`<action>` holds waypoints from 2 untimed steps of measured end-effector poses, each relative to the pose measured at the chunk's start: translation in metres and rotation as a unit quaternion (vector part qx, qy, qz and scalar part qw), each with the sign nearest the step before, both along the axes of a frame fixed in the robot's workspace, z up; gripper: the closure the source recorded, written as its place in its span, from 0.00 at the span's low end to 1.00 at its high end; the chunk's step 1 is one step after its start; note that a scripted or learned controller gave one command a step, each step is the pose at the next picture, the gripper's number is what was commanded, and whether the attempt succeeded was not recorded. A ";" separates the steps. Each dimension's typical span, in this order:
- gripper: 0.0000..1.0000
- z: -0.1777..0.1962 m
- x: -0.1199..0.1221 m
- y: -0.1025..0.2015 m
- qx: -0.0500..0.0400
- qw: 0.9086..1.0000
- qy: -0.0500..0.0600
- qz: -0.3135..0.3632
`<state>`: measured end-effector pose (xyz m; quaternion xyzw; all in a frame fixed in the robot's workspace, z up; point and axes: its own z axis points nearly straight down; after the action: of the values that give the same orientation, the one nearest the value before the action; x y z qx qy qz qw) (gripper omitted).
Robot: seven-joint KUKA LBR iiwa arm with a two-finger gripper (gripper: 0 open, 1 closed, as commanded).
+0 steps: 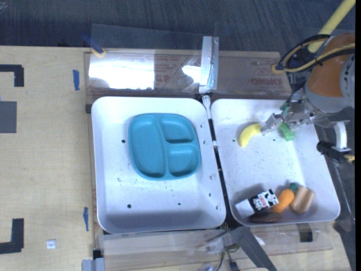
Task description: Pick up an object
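In the right bin [316, 162], a yellow toy banana [248, 134] lies near the far left. My gripper [280, 125] hangs low over the bin's far side, just right of the banana and close to its tip. A small green piece [288, 132] sits right at the gripper's end; I cannot tell whether it is held. At the bin's near edge lie a black-and-white patterned item [264, 200], an orange carrot-like toy [285, 200] and a tan cylinder [303, 200], packed together.
The left bin [107, 196] holds a blue divided plate [165, 145]. The ridge between the bins [214, 157] runs just left of the banana. The arm's grey and orange wrist [330, 78] and its cables stand over the right bin's far right corner.
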<state>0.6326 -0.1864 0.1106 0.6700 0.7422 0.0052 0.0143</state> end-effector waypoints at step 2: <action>0.00 -0.017 0.021 0.027 0.000 0.993 0.011 0.115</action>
<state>0.6539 -0.1594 0.0931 0.5802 0.8145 -0.0003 0.0054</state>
